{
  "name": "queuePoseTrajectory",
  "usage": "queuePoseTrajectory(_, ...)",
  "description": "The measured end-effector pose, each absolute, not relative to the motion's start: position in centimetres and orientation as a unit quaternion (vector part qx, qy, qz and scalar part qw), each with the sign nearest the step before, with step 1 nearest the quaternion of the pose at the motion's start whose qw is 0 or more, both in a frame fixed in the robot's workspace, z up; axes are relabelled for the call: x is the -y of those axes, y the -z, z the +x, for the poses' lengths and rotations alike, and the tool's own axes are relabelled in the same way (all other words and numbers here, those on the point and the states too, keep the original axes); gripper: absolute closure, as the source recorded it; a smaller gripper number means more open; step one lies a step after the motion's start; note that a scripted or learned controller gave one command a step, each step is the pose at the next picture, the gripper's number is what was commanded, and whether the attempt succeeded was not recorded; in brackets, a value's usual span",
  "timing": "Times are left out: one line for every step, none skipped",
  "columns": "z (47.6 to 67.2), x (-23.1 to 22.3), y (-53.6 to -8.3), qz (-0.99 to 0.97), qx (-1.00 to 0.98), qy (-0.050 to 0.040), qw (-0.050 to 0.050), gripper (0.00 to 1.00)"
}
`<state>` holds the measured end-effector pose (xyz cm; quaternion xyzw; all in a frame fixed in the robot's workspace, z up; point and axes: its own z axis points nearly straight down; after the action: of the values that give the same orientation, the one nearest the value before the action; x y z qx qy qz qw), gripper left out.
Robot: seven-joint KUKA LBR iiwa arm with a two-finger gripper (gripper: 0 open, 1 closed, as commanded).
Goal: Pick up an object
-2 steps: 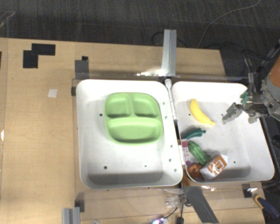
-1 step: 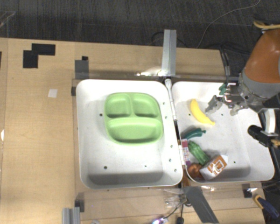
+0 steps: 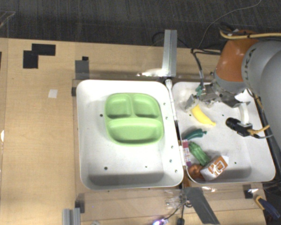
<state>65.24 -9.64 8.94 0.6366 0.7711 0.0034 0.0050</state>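
Simply yellow, curved banana [image 3: 202, 116]; unheld

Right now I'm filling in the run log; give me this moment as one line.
arm: over right bin | gripper: just above banana, holding nothing seen | left bin: green tray | pick: not yet done

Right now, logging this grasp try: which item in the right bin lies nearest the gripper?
The yellow banana. It lies just below the gripper at the bin's far end, while the green item and orange-white packet sit at the near end.
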Motion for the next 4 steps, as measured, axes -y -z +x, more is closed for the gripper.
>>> queuePoseTrajectory(66.4,7.5,-18.8,0.684,-0.729,-0.0026,0.003,0.0)
queuePoseTrajectory(67.0,6.3,-18.7,0.674,-0.738,-0.0019,0.003,0.0)
queuePoseTrajectory(59.0,9.8,-9.8,0.727,-0.686,-0.0049,0.006,0.0)
queuePoseTrajectory(62.9,9.6,-9.5,0.687,-0.727,-0.006,0.009,0.0)
